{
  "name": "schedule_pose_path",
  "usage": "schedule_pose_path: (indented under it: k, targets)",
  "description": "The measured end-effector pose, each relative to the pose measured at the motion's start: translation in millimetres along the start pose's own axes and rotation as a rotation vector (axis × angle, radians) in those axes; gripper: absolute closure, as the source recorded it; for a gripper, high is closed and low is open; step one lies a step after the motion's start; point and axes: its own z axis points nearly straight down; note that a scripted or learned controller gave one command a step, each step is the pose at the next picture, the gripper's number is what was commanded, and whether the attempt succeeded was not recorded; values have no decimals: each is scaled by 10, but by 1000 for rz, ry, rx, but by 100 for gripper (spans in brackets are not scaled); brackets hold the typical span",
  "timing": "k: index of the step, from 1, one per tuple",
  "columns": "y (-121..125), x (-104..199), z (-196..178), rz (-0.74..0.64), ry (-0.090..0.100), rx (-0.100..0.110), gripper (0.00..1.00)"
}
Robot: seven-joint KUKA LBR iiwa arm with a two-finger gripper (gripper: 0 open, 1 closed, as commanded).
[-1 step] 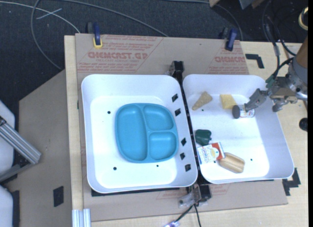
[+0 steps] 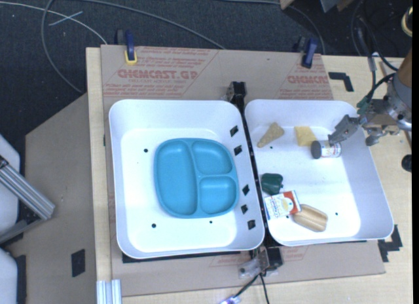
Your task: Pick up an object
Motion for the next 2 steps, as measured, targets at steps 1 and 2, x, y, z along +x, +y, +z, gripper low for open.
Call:
schedule_pose_path:
  k: [1,2]
  targets:
    - [40,-15,619,0,2,5,0]
    - [54,65,1228,-1,3,7,0]
